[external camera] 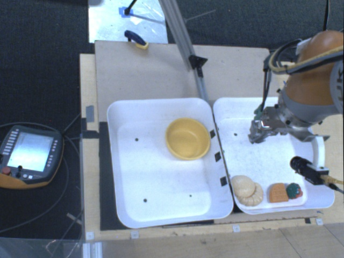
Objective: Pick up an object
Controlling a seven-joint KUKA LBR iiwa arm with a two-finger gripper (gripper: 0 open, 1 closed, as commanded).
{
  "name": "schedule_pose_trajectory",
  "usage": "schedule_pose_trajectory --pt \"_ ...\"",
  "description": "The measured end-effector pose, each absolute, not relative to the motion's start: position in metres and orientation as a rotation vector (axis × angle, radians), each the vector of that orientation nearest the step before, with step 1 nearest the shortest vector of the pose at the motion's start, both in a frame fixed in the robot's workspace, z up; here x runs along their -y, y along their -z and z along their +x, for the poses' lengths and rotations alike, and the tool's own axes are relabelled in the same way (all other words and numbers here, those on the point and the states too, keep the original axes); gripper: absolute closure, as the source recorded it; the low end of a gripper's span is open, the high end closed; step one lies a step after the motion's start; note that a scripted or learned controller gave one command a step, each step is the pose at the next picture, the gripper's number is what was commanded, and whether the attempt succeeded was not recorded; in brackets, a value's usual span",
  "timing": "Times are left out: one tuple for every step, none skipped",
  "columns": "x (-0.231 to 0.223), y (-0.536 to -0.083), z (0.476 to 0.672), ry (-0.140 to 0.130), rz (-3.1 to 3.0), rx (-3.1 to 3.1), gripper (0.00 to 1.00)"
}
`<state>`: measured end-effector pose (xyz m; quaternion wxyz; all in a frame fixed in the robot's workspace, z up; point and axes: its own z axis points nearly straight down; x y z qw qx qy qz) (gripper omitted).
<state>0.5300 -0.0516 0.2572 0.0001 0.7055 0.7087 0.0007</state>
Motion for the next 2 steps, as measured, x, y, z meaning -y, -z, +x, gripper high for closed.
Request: schedule_pose_trajectory --pt "0.002 -0.254 0.550 -0.002 2.216 -2.227 1.00" --pt "-0.049 -0.259 0.559 -0.003 2.216 -2.227 1.00"
